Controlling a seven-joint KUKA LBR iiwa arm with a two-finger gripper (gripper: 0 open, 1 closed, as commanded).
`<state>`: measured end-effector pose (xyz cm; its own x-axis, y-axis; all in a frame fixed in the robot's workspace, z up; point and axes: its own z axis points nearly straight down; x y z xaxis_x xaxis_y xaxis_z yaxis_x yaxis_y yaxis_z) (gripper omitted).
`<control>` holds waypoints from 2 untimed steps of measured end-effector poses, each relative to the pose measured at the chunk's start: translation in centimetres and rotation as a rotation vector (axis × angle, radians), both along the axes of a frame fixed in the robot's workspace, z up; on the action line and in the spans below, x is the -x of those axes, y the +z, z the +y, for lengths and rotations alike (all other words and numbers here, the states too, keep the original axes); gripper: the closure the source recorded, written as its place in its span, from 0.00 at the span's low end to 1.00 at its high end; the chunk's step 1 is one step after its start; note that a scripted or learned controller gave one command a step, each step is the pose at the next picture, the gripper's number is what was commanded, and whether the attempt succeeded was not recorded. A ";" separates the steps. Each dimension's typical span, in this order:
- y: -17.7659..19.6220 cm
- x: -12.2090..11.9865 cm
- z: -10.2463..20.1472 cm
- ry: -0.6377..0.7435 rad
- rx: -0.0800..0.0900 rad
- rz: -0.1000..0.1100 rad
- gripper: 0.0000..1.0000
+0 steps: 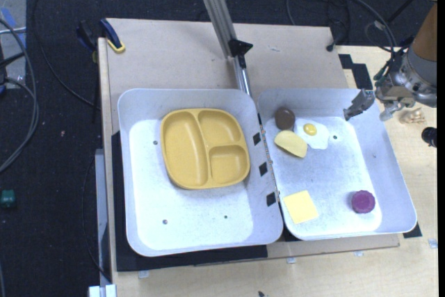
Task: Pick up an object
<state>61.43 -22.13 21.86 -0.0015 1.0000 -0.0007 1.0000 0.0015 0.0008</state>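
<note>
Gripper [370,105]: seen at the upper right corner of the right bin [389,170], over its rim; whether the fingers are spread or closed cannot be told, and nothing is seen held by it.
Fried egg [312,133]: lies in the right bin, nearest to the gripper, down and to the left of it. Judged to be a thin, light, stiff toy; its flat shape leaves little to be pinched, so the raised yolk or an edge would have to be taken.
Brown ball [284,117]: further left of the gripper, just beside the egg. Judged light and rounded; likely to roll or slip unless taken across its middle.
Yellow wedge [291,144]: just below the ball, touching or nearly touching the egg. Judged light and firm; best taken across its narrow width.
Yellow square [300,206]: well below and left of the gripper, lying flat; hard to be gripped.
Purple piece [362,202]: well below the gripper, standing apart from the rest; judged the easiest to be taken, across its sides.
Yellow tray [206,148]: far left, in the other bin.
</note>
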 end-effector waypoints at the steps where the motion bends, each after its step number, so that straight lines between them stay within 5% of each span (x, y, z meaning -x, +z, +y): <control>1: -4.7 0.8 0.0 -0.002 -0.001 0.005 0.00; 2: -9.0 1.2 0.1 -0.002 -0.001 0.005 0.00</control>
<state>60.19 -21.99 12.82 0.0001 1.0000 0.0005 1.0000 -0.0001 -0.0040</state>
